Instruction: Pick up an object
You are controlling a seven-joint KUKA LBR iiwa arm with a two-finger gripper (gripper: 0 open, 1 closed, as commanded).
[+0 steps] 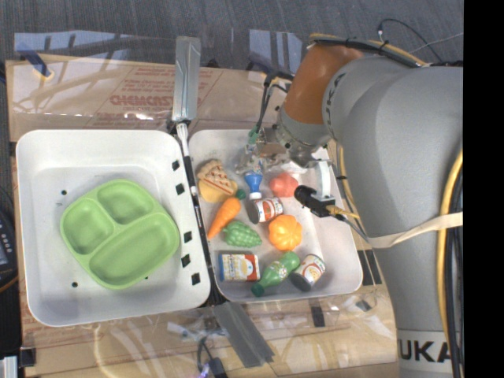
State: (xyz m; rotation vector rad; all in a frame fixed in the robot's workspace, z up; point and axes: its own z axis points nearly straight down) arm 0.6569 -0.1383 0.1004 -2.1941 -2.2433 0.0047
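Observation:
The right bin (346, 262) holds several toy foods. A waffle slice (215, 179) and a carrot (226, 215) lie at its left side. A small blue piece (253, 183) sits near the back, beside a red tomato (284, 185). A small can (268, 209), an orange pumpkin (285, 231) and a green bumpy piece (241, 235) lie mid-bin. My gripper (256, 161) hangs low at the back of this bin, just above the blue piece. Nothing visibly rides in it.
Along the right bin's front lie a labelled box (239, 267), a green bottle (276, 274) and another can (309, 271). A black part (313, 201) juts over the bin's right side. The left bin (47, 164) holds a green divided plate (118, 233). The arm covers the bin's back right.

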